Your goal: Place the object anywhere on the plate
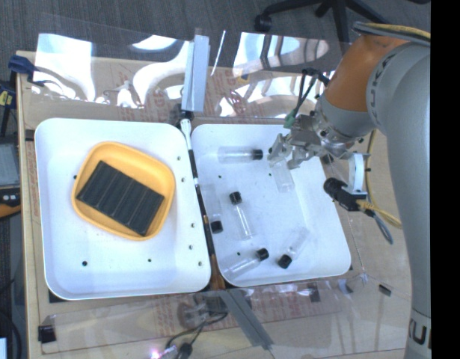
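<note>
- Camera view, looking down on the tabletop (379, 275): two white bins lie side by side, the left bin (57, 260) and the right bin (327, 256) touching along their inner rims.
- In the left bin sits the yellow plate (158, 172), tilted a little toward the corners, and on it lies a dark ribbed rectangular pad (120, 197) covering most of the plate's middle.
- Over in the right bin, clear vials with black caps lie scattered: one vial (239, 155) lies flat at 12 o'clock in the bin, just left of the gripper; another vial (243, 221) lies near the bin's centre; a third (244, 262) rests at 6 o'clock with a loose black cap (284, 261) just beside it.
- A small black cap (235, 197) sits alone left of centre, and another (215, 226) lies at the bin's 9 o'clock edge.
- The grey arm with its orange band (357, 58) reaches in from 3 o'clock.
- The gripper (283, 155) hangs over the right bin's 1 o'clock area, and a clear vial (282, 173) shows right at its fingers; whether they are clamped on it or released, I cannot tell.
- The plate stays well apart from the gripper, at 9 o'clock from it.
</note>
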{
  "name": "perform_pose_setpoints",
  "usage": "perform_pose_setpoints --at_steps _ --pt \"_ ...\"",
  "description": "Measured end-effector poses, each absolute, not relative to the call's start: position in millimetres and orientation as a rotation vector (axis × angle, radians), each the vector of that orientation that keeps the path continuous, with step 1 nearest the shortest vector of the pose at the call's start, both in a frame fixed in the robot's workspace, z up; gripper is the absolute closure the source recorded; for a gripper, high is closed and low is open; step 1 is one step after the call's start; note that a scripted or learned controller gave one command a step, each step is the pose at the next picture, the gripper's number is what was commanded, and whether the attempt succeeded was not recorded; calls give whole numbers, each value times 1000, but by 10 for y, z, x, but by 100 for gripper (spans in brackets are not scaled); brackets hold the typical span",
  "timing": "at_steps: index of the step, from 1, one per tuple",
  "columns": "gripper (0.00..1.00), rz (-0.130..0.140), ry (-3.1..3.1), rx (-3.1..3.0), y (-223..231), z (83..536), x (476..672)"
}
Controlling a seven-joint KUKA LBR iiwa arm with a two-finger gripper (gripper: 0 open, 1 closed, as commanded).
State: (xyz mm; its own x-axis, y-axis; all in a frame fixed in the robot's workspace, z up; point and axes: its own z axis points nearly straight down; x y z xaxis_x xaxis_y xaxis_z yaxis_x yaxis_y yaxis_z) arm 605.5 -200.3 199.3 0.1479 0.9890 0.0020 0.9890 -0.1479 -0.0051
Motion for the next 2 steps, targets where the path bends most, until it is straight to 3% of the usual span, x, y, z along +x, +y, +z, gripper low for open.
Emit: perform_pose_setpoints --at_steps 2 --pt "100 5 -2487 -1910 -973 1893 5903"
